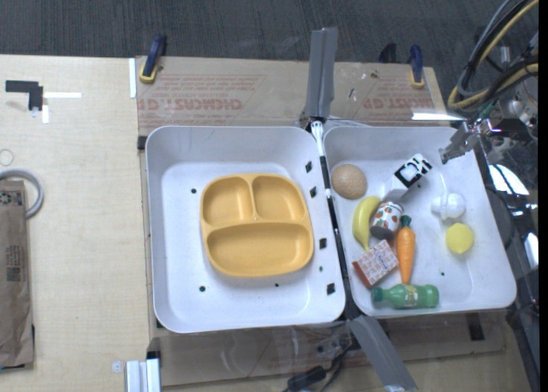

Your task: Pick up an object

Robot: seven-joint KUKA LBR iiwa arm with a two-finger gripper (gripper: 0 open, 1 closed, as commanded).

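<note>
I see my end effector (455, 147) at the right bin's (479, 296) two o'clock edge; I can't tell its grip. Toys crowd together, so the carrot (405, 249) may slip.

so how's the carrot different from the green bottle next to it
The carrot is orange with a green top; the green bottle is green with a yellowish label. The carrot lies pointing up and down the view, the bottle lies crosswise below it. Both are toy-like and lie in the right bin.
</note>
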